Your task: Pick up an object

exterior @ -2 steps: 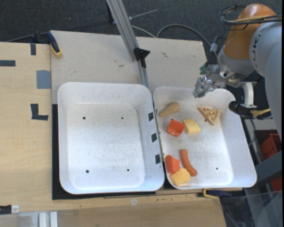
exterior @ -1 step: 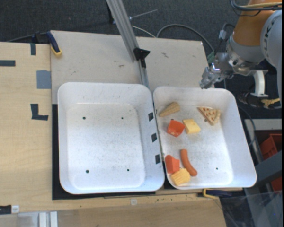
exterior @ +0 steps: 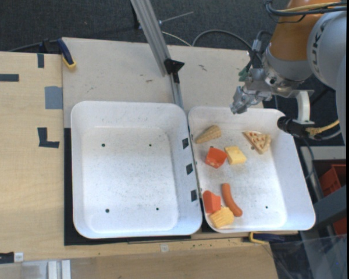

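The right bin (exterior: 291, 173) holds several toy foods. A tan cone-shaped piece (exterior: 208, 134) lies near its back left. A waffle-patterned pizza slice (exterior: 257, 140) sits at the back right. A red block (exterior: 216, 157) and a yellow block (exterior: 235, 155) lie side by side in the middle. An orange sausage (exterior: 231, 199), a red piece (exterior: 211, 201) and a yellow piece (exterior: 223, 217) lie at the front left. My gripper (exterior: 241, 104) hangs above the bin's back rim, apart from all of them, with nothing seen between its fingers.
The left bin (exterior: 81, 156) stands beside the right one. A slanted metal pole (exterior: 157, 36) rises from between the bins at the back. A blue and yellow clamp (exterior: 66, 53) sits at the bench's far left corner.
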`<state>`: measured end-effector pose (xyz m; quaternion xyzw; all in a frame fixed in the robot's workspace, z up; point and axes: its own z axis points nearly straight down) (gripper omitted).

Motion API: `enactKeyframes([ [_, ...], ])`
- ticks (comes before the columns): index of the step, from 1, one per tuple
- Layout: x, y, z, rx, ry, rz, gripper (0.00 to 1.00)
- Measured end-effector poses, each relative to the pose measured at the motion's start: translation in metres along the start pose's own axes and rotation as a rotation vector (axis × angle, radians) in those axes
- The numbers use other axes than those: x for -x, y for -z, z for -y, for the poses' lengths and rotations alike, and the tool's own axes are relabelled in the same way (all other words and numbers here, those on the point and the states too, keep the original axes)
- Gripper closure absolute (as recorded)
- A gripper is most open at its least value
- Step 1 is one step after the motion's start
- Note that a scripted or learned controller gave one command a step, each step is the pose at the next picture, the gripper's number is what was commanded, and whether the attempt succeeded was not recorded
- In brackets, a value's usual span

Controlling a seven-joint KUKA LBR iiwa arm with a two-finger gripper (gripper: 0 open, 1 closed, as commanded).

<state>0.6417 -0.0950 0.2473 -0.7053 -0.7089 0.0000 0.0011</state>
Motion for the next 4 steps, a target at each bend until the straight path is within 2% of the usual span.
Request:
enactKeyframes([
  [1, -0.049, -0.012, 0.013, -0.002, 0.000, 0.001, 1.00],
  [4, -0.189, -0.031, 0.084, -0.003, 0.002, 0.000, 1.00],
])
